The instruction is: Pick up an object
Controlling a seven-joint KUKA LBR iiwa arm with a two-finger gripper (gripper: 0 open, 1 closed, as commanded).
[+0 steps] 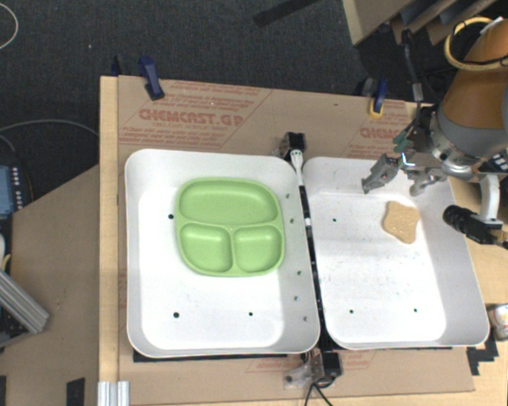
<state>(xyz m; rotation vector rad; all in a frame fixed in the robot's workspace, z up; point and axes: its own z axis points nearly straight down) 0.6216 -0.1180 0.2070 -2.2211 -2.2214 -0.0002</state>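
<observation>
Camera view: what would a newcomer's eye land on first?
The green divided plate, lying flat in the left bin, stands out most. Next, the tan cookie-like piece in the right bin, with the gripper spread open just above it, holding nothing.

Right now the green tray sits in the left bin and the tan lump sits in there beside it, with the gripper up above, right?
Not quite. The lump lies in the right bin, not with the green tray in the left bin. The camera view shows it, with the gripper just above it.
</observation>
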